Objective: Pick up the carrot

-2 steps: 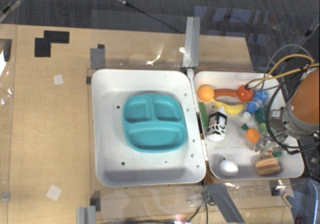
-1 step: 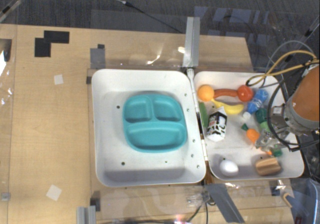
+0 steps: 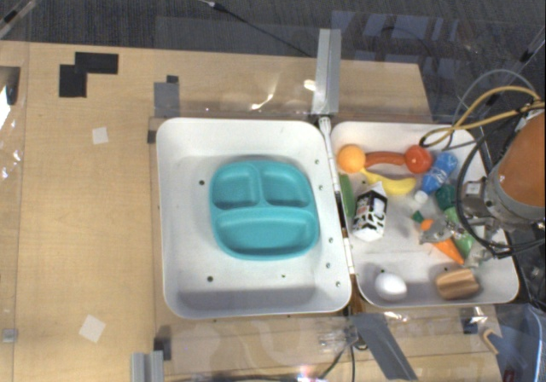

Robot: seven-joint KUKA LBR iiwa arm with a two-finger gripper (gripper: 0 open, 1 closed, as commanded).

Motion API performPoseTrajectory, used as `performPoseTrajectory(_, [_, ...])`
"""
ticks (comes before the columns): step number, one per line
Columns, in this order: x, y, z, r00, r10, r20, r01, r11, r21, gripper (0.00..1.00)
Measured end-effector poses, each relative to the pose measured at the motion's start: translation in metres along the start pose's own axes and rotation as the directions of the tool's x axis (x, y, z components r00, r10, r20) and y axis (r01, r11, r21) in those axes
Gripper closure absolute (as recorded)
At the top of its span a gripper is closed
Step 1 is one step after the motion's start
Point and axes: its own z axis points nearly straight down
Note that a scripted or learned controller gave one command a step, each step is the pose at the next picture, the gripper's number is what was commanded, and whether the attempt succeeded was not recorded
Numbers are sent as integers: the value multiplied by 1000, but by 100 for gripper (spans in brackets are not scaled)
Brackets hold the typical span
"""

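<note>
Seen from above the bench, the arm's gripper [image 3: 471, 227] hangs low over the right edge of the right bin [image 3: 401, 135], its wrist and cables crowding that side. We cannot tell how wide its fingers stand, nor whether anything lies between them; the metal parts blur into the clutter there. The carrot [image 3: 447, 247], a small orange wedge, lies just below and left of the gripper, close to it, with a green piece [image 3: 463, 245] at its right. Further below sits a brown block [image 3: 456, 284] hard by the bin's lower right corner, and left of that a white egg [image 3: 392, 286] near the bottom wall. We see open floor left of the carrot, reaching to a black-and-white cow toy [image 3: 370, 211]. Above the gripper, a blue bottle [image 3: 437, 175], a red ball [image 3: 417, 159] and a yellow banana [image 3: 388, 182] fill the upper stretch. Far left, the other bin [image 3: 183, 201] holds a teal divided plate [image 3: 261, 206], with bare white margin all round it.
</note>
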Motion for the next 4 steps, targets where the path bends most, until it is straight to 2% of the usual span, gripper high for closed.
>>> performPoseTrajectory(1, [-46,44,23,996,-89,-7,89,996,-18,0])
performPoseTrajectory(2, [-71,-104,-20,991,-130,-4,130,991,-20,0])
performPoseTrajectory(3, [-105,-69,28,920,-392,3,391,920,-19,0])
performPoseTrajectory(4, [-59,3,26,894,-448,3,448,893,-28,0])
